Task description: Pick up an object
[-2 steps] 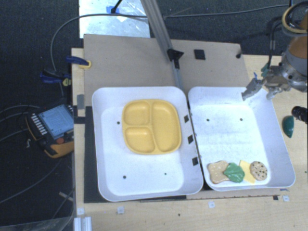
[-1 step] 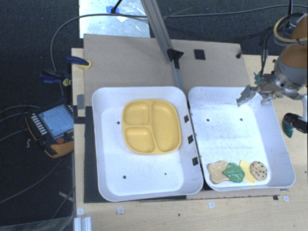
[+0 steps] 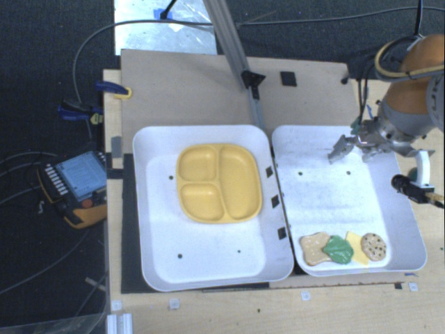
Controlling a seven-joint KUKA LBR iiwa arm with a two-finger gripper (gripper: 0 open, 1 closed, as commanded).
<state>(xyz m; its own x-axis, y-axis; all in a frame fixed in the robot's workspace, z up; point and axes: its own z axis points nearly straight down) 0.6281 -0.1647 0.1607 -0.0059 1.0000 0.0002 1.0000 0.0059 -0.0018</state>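
Start at the left of the frame. You see the left bin (image 3: 149, 207) with a yellow plate (image 3: 219, 183) in it, which has three little sections. Nothing in this bin is in the arm's way.

Next, the right bin (image 3: 334, 193). At its lower edge sit four small toy foods, all pushed together: a tan piece (image 3: 314, 248), a green piece (image 3: 338, 250), a yellow piece (image 3: 356, 245) and a cookie (image 3: 374, 245). They touch each other, so I think the gripper could bump one away, or pinch two at once. The bin wall is close behind them and could block a finger.

At the upper right, the gripper (image 3: 354, 147) hangs open and holds nothing, well apart from the foods.
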